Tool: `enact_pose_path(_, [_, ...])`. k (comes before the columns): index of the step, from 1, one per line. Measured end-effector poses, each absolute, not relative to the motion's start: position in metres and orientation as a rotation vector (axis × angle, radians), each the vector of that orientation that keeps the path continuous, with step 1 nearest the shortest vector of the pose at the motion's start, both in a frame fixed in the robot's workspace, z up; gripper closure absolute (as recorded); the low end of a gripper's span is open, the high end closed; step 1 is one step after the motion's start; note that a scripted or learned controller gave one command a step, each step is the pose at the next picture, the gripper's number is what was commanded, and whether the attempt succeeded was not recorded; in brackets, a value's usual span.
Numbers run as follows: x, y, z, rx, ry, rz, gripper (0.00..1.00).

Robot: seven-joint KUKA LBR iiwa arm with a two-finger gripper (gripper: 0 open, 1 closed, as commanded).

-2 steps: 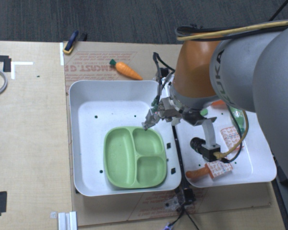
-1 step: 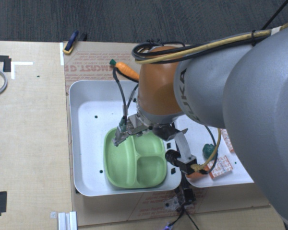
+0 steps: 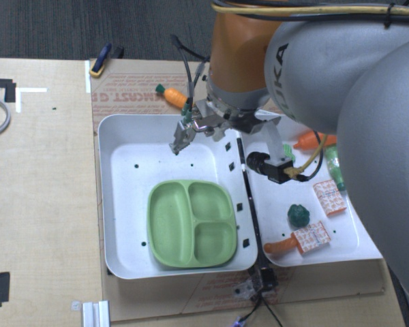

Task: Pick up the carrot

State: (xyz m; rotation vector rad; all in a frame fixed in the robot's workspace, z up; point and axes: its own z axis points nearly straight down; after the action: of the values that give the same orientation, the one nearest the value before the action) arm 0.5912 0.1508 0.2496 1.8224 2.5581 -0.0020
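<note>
gripper [image 3: 182, 140] over left bin [image 3: 123, 182] | carrot [image 3: 172, 95] just beyond it, outside the bin | green tray [image 3: 191, 223] below it

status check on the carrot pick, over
End effector above left bin's back edge, holding nothing. Carrot outside on cardboard behind the bin, untouched. Green divided tray sits in left bin.

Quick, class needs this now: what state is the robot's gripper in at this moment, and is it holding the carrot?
Gripper: over the left bin, nothing seen between its fingers; open or closed cannot be told. The carrot lies outside, behind that bin.
</note>
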Motion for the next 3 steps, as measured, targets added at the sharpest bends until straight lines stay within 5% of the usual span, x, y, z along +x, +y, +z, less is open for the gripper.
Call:
enact_pose_path(1, [0.556,0.213,0.189,1.302,2.861,-0.004,0.00])
enact_pose_path(2, [0.654,0.206,0.240,1.109,2.936,0.001,0.00])
enact_pose_path(3, [0.650,0.222,0.265,1.810,2.565,0.000,0.00])
